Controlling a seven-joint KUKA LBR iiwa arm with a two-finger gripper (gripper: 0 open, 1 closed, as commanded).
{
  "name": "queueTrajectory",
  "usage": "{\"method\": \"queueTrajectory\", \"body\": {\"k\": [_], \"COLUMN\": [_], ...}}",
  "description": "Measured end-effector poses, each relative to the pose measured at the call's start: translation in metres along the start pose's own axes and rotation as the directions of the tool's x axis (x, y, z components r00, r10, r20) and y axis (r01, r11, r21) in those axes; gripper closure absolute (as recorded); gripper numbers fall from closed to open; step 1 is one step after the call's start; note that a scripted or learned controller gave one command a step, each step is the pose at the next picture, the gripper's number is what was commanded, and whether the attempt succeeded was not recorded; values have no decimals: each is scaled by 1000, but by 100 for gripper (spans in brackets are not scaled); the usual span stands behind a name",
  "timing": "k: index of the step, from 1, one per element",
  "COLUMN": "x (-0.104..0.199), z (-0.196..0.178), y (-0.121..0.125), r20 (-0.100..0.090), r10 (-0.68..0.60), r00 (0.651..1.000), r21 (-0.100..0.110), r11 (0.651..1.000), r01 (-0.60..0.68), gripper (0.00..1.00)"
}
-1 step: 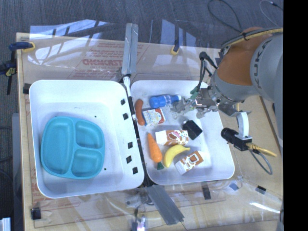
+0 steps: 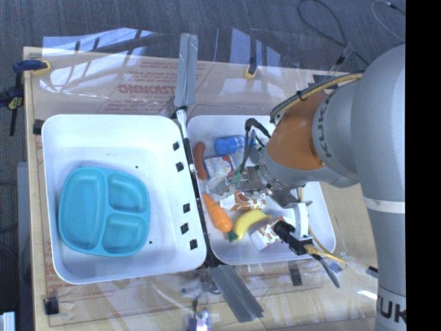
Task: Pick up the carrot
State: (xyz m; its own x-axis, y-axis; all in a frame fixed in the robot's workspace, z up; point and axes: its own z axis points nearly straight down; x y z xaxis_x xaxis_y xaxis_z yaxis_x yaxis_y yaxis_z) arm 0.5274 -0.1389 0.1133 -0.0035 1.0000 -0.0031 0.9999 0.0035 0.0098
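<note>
The grey arm with its orange wrist band (image 2: 296,140) is hanging low over the right-hand shallow white bin (image 2: 324,243), reaching in from the right, and its bulk covers much of that bin's middle. The gripper (image 2: 242,178) sits somewhere under that wrist among the clutter; whether it is spread or closed, I cannot tell from up here.

The target, a short orange carrot (image 2: 218,214), lies on the bin floor close to the left wall, near the front-left corner, pointing slantwise toward the front. It looks free, nothing visibly clamped on it. Right beside its lower end is a curved yellow banana (image 2: 248,221), touching or nearly so, which crowds a grasp from that side. Further back along the same left wall rests a reddish-brown sausage-shaped piece (image 2: 200,159), and near the back edge a blue cylindrical can (image 2: 228,145). Crumpled printed packets (image 2: 242,200) fill the middle.

The left white bin (image 2: 52,133) carries a light-blue compartment tray (image 2: 105,211) lying flat toward its front-left.

My read: the approach seems centred over the packets, so the tool would need to shift toward the left wall to straddle the carrot.
</note>
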Motion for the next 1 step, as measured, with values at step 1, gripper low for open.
{"method": "queueTrajectory", "body": {"k": [1], "x": [31], "z": [2], "y": [-31], "r20": [33], "r10": [-157], "r00": [987], "r21": [-57], "r11": [986], "r01": [159], "gripper": [0]}}
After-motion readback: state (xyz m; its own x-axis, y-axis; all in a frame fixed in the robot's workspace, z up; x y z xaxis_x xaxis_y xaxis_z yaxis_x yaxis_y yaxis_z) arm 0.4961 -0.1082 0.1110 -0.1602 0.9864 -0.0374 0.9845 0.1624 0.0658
